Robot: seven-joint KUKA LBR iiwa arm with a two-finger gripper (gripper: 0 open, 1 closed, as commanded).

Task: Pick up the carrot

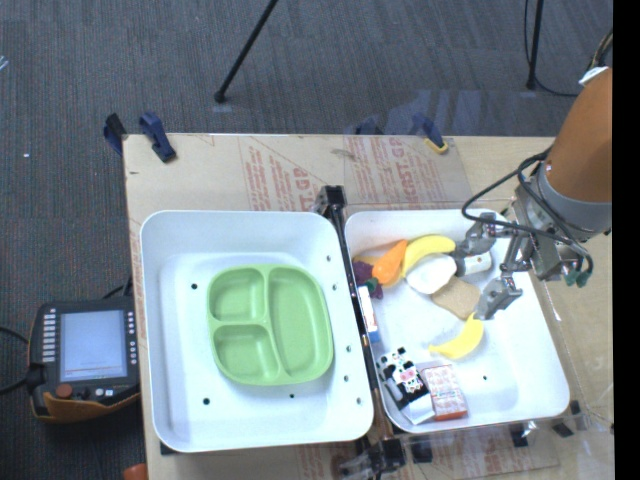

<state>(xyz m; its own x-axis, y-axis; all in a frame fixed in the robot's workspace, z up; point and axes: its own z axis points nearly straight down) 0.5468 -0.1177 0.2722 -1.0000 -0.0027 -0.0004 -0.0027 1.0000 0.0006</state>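
The orange carrot (391, 259) lies at the upper left of the right bin (520, 388), its tip pointing toward the divider. A yellow banana (437, 247) and a white rounded object (431, 275) touch its right end. My gripper (485, 280) hangs over the bin's middle right, to the right of the carrot and apart from it. It is open, one finger (474, 262) near the white object and the other (497, 297) above a tan slice (459, 299). Nothing sits between the fingers.
A green divided plate (270, 325) lies in the left bin (170, 268). The right bin also holds a yellow piece (461, 340), a red box (446, 391), a black-and-white toy (402, 375) and a purple item (362, 269). A teach pendant (85, 353) sits far left.
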